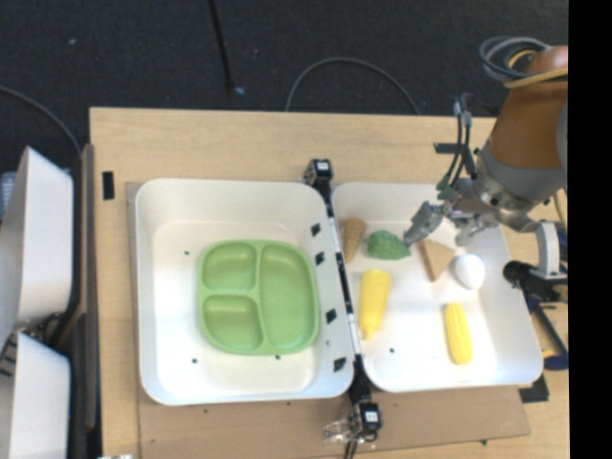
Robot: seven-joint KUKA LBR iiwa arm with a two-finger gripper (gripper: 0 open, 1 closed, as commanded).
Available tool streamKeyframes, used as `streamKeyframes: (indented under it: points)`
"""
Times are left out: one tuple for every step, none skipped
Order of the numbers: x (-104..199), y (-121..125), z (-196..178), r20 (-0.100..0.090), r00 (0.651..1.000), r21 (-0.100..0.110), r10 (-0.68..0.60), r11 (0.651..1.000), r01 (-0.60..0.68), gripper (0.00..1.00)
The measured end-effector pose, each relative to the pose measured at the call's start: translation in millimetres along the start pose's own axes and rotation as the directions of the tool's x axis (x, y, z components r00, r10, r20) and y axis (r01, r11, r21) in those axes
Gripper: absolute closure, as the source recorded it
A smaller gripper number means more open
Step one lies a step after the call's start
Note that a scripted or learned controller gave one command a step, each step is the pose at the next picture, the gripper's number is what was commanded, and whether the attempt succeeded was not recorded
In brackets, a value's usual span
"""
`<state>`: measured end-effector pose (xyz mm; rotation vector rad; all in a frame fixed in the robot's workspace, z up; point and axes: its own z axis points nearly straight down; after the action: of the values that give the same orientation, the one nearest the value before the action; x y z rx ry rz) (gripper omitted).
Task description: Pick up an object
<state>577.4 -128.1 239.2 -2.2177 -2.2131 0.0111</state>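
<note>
Lying in the right bin [497, 376] just beside the gripper [418, 237], the green lump [386, 246] is judged light and soft, best taken across its middle. Whether the jaws are open cannot be told.

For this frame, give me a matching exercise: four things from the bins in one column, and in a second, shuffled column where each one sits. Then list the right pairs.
Things:
1. green divided plate
2. white egg
3. green broccoli-like piece
4. corn cob furthest toward the view's right

Places:
A. right bin, just beside the gripper
B. alone in the left bin
C. right bin, toward its near right corner
D. right bin, touching the tan wedge

Pairs: 1-B, 2-D, 3-A, 4-C
</note>
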Motion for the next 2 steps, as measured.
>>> streamKeyframes:
  points:
    - [0,2,-7,0.002,1.000,-0.012,-0.003,1.000,0.003,0.00]
    - [-6,12,46,0.003,1.000,-0.008,0.000,1.000,0.000,0.00]
